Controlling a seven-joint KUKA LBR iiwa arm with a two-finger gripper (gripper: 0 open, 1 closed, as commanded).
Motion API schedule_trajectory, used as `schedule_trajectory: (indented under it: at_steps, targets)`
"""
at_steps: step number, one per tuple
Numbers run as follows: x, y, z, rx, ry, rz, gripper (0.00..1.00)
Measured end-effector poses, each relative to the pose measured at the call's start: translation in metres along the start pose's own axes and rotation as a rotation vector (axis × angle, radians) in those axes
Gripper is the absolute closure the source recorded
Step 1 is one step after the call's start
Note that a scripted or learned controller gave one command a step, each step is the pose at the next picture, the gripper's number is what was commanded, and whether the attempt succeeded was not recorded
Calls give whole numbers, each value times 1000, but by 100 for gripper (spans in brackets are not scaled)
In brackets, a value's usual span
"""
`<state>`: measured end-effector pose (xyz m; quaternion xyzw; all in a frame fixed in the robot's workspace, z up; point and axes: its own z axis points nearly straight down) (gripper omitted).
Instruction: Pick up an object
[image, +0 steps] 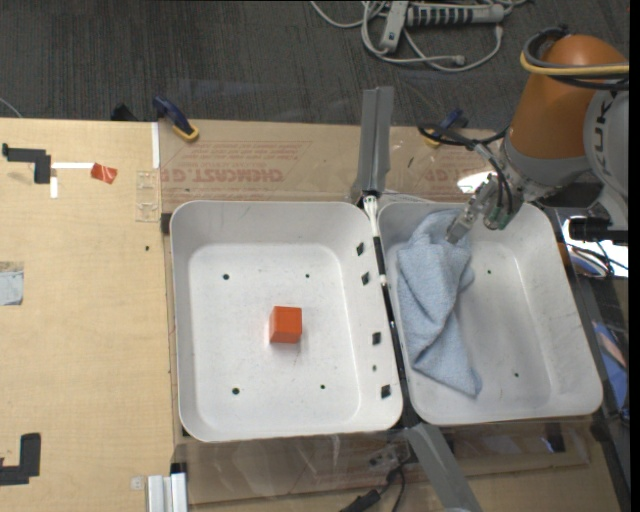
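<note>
Cardboard-topped bench printed with mirrored lettering, unreadable, under two white bins. Left bin holding a small orange cube near its middle. Right bin holding a crumpled blue-grey cloth. Reaching in from the right, angled down: gripper, pinched on the cloth's upper corner.

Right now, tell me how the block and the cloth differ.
The block is orange and rigid with flat faces; the cloth is pale blue and crumpled. The block sits in the left bin, the cloth in the right bin. The gripper is at the cloth's top corner, far from the block.
</note>
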<state>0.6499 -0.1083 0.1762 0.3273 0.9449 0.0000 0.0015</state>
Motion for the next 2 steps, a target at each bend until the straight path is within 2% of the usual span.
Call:
schedule_trajectory:
  at_steps: [1, 2]
  targets:
    - [20, 24, -16, -1, -1, 107, 100]
    - [18, 26, -16, 0, -1, 200, 100]
